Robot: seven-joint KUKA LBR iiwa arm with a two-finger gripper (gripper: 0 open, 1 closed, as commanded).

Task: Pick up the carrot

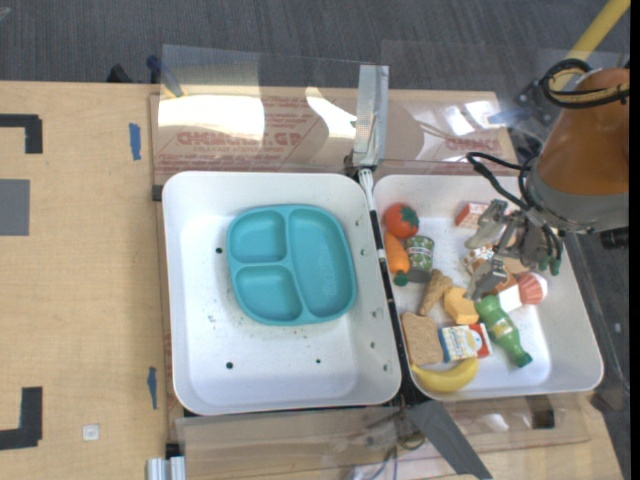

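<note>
Kid: Banana [445, 375] first! It lies at the near edge of the right bin [580, 368], closest to us. Where is the carrot?

Helper: See the green can [419, 252]? Just beside it, on the side toward the divider between the bins, lies the carrot [398, 256]. Behind it sits the tomato [401, 219].

Kid: And the claw?

Helper: On the far side of the can from the carrot hangs the gripper [505, 246], over the toys. I cannot tell if it is open or closed, the parts blur together.

Kid: Is the carrot heavy?

Helper: It looks like a small plastic toy, so I think it is light, hard and a bit slippery. Best to pinch it across its middle. It is tight there, with the can on one side and the bin wall on the other.

Kid: What is the floor of the bin like?

Helper: Smooth and white. Beyond the divider, the left bin [200, 348] has a blue plate [292, 264]. Both bins rest on a wooden bench [70, 268], with grey carpet [300, 8] behind
</note>
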